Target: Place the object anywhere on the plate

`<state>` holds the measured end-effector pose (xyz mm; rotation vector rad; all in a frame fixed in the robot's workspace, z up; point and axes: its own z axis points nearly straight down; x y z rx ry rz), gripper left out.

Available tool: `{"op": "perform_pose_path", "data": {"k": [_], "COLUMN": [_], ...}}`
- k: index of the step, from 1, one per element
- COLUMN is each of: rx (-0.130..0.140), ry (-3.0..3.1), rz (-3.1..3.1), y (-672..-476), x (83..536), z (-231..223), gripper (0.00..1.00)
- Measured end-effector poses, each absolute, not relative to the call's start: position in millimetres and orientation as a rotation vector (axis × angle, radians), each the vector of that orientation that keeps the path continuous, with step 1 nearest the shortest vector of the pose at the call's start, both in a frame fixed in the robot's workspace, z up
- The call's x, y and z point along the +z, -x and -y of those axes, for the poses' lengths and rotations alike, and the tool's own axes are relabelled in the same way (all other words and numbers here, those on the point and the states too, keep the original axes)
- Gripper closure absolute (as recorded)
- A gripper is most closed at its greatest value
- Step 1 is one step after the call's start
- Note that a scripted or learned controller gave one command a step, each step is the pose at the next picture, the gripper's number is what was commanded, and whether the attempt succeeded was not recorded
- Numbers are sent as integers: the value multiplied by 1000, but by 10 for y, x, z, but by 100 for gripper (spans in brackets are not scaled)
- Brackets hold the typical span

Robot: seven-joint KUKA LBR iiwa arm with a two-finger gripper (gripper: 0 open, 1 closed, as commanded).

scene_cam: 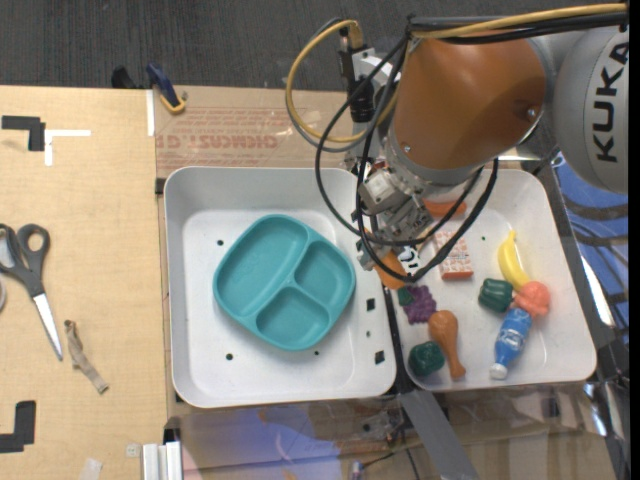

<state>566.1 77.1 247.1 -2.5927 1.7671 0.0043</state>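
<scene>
- Nothing is lying on the teal plate [285,283] at this moment, so by my reading the task is sitting at its start: its three compartments are showing bare.
- Starting at the claw [397,258]: it is hanging low over the inner edge of the right bin [556,218], beside the wall the two bins share, and the wrist and cables are hiding its tip, so I cannot tell how wide it is standing or whether it is gripping anything.
- Just below it, a purple grape bunch [419,302], a brown drumstick [447,340] and a dark green piece [426,359] are resting on the bin floor.
- Further right, a small red-and-white box [455,258], a yellow banana [512,260], a green pepper [494,294], an orange-pink ball [535,299] and a blue bottle [510,340] are lying loose.
- Which of these is the object is not showing; picking, carrying across and setting down on the plate in the left bin [190,298] are all seeming to remain.
- Out on the worktop [80,268], scissors [30,268] are lying well apart.
</scene>
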Motion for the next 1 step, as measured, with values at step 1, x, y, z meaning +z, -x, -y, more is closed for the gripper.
{"op": "perform_pose_path", "data": {"k": [1], "rx": [5], "ry": [2592], "rz": [-1768], "y": [-5661], "x": [2468], "z": [-764], "gripper": [0]}}
